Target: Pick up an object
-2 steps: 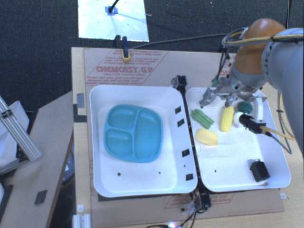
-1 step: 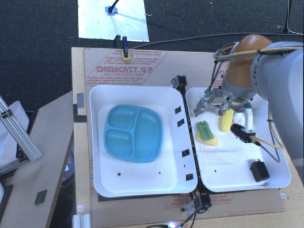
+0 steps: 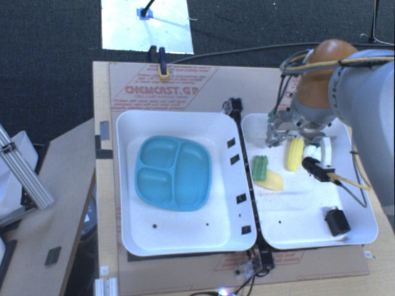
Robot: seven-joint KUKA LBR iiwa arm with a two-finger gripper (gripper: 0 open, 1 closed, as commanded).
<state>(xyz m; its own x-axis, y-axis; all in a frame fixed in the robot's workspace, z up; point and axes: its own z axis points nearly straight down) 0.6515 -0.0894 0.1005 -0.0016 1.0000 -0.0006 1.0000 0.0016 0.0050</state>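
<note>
My gripper is low over the back left part of the right bin, hanging from the grey arm with the orange band. A yellow corn cob lies just to its right and slightly nearer the front, close to it; whether they touch I cannot tell. A green piece and a pale yellow piece lie side by side near the bin's left wall, in front of the gripper. A small black block lies at the bin's front right.
The left bin holds a blue divided plate. A black-clipped divider runs between the two bins. The arm's bulk covers the right bin's back right corner.
</note>
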